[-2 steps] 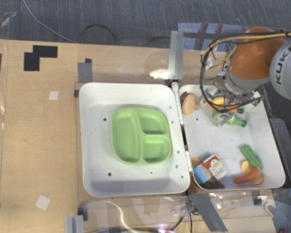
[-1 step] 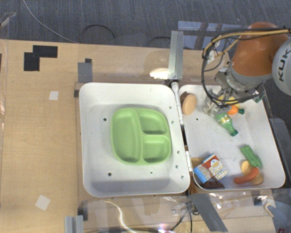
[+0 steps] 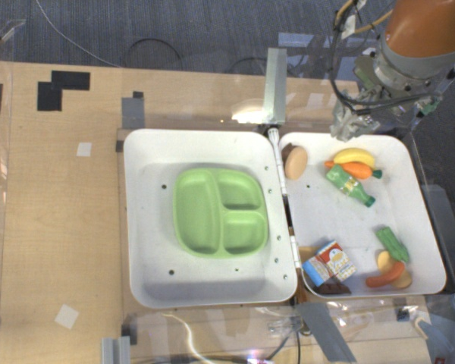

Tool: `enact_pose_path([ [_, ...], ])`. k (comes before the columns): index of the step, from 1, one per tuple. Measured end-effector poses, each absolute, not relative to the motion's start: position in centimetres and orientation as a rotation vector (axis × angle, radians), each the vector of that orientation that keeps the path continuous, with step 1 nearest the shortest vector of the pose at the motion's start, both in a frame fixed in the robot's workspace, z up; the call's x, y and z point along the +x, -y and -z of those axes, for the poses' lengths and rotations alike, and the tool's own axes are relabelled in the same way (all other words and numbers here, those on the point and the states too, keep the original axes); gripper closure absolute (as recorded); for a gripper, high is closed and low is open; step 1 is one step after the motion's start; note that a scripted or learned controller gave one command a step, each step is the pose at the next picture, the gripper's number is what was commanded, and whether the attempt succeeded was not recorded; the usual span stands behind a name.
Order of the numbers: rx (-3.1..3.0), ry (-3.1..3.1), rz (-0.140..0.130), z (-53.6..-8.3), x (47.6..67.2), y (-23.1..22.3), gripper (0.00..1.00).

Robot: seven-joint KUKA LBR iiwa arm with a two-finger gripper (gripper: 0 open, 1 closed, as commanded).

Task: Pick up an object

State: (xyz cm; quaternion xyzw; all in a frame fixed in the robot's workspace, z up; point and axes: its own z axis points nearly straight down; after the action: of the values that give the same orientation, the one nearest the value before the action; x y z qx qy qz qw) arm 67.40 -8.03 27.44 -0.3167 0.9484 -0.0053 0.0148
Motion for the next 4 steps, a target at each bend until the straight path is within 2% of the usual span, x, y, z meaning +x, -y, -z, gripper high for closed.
enact_pose_path([
  [1, -0.986, -2.969, 0.004, -26.4, 67.1, 8.2, 0.00],
  [2, -0.892, -3.010, 0.000, -17.4, 66.8, 15.4, 0.00],
  [3, -0.968, -2.972, 0.008, -9.0, 64.4, 15.8, 0.00],
  [4, -1.006, -2.962, 0.004, -8.9, 62.8, 11.0, 0.00],
])
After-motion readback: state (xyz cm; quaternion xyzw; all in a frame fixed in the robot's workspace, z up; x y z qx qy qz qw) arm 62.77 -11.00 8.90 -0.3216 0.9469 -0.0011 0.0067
